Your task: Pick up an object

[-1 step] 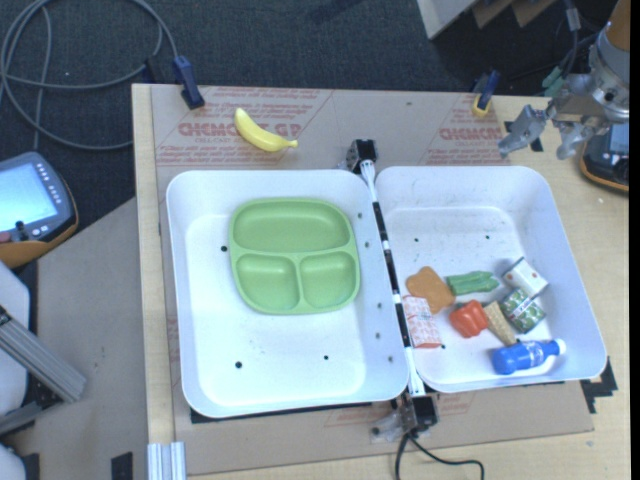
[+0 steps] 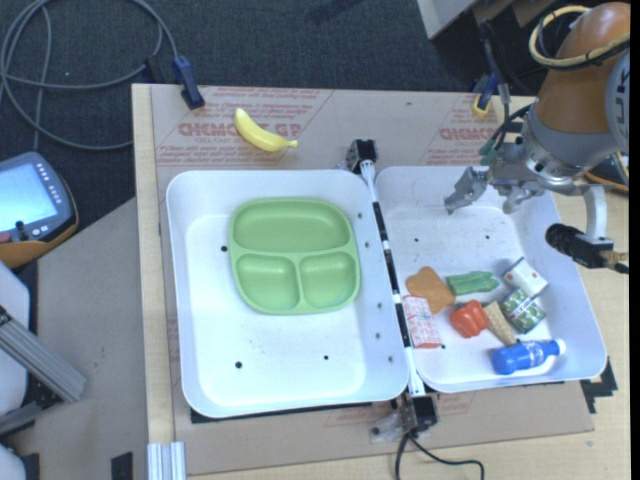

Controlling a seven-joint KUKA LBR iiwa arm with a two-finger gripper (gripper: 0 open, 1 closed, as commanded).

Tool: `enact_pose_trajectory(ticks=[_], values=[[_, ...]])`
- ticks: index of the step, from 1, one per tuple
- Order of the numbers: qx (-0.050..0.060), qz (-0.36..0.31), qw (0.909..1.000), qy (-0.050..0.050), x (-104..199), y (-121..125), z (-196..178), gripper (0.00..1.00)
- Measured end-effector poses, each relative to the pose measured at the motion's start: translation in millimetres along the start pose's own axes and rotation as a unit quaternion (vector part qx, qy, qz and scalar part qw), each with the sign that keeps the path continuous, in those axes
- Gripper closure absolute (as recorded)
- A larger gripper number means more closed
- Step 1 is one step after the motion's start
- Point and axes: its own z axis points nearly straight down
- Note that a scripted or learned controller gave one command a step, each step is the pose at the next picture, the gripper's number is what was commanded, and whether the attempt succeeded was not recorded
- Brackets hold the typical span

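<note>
My gripper (image 2: 487, 193) hangs over the back of the right bin (image 2: 440, 193), its two grey fingers spread apart with nothing between them. Toward the front of that bin lies a cluster of objects: a brown cookie-shaped piece (image 2: 431, 287), a green packet (image 2: 471, 283), a red pepper-like toy (image 2: 468, 319), a small can (image 2: 523, 311), a white box (image 2: 524, 276) and a blue bottle (image 2: 523, 356). A red and white packet (image 2: 420, 321) lies by the divider. The gripper is well behind all of them.
The left bin (image 2: 200, 268) holds a green compartment plate (image 2: 294, 254). A yellow banana (image 2: 263, 133) lies on the cardboard behind the left bin. A blue clip (image 2: 187, 81) sits at the back left corner. Cables run over the dark floor.
</note>
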Motion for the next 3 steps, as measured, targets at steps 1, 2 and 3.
enact_pose_trajectory(ticks=[1,2,3], values=[[0.000,0.001,1.0000,0.000,22,-38,113,0.00],[0.000,0.001,1.0000,0.000,27,-80,113,0.00],[0.000,0.001,1.0000,0.001,20,-107,68,0.00]])
